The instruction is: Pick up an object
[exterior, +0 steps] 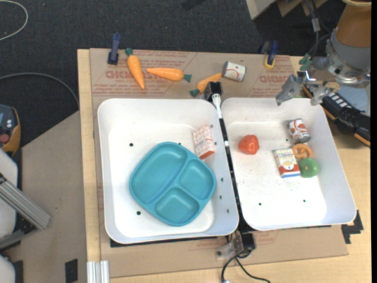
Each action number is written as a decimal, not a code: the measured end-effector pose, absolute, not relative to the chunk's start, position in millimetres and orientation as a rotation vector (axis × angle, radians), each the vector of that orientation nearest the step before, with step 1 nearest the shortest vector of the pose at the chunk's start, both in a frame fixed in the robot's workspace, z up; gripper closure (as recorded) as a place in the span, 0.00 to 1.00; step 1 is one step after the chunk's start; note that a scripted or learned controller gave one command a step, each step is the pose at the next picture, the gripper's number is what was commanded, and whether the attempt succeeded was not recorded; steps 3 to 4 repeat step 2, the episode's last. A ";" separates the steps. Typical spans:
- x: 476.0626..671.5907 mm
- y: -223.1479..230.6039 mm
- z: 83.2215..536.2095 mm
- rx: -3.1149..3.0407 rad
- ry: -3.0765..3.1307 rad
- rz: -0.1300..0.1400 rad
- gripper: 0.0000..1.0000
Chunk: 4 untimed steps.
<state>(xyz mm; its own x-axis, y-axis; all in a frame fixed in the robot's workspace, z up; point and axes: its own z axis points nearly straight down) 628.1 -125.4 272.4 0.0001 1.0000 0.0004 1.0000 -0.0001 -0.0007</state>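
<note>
My gripper [301, 94] hangs over the far edge of the right bin [268, 184], fingers spread open with nothing between them. Below it in that bin lie a small can [298, 130], a pretzel [303, 151], a small carton [286, 162], a green ball [309, 168] and a red pepper-like piece [248, 144]. In the left bin [112, 134] rest a teal divided plate [172, 183] and a pink-and-white carton [204, 141].
Three toy carrots [136, 69] [166, 73] [206, 84] and a small white can [234, 71] lie on the cardboard behind the bins. Blue clamps [113, 48] [271, 52] grip the board's far edge. A black divider [219, 108] runs between the bins.
</note>
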 end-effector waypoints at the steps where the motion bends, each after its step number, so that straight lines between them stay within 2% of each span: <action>1: 571.1 -3.8 178.7 -2.199 -2.223 0.008 0.00; 2: 520.9 7.9 209.4 -2.216 -2.219 0.003 0.00; 4: 520.9 7.9 209.4 -2.216 -2.219 0.003 0.00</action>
